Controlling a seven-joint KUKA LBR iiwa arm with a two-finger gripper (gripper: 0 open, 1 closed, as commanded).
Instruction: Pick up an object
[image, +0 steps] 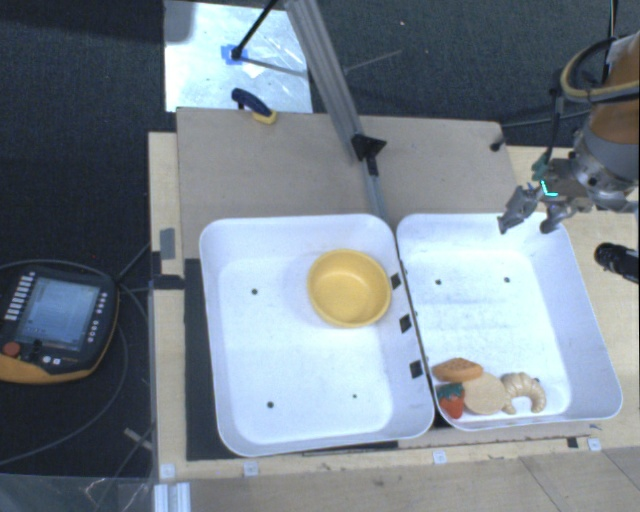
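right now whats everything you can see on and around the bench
white bins: 2, white, side by side on the bench
bowl: 1, yellow, upper right part of the left bin
bread roll: 1, brown, near corner of the right bin
round flat piece: 1, pale tan, beside the roll in that corner
croissant: 1, cream and tan, right of the round piece
small red item: 1, red, at the bin's near left corner, too small to name
clamp: 1, dark blue and yellow, far edge of the bench
control pendant: 1, orange and grey, on the floor to the left
arm: 1, grey with orange band, reaching in from the right
gripper: 1, grey, fingers apart, over the right bin's far right corner, holding nothing
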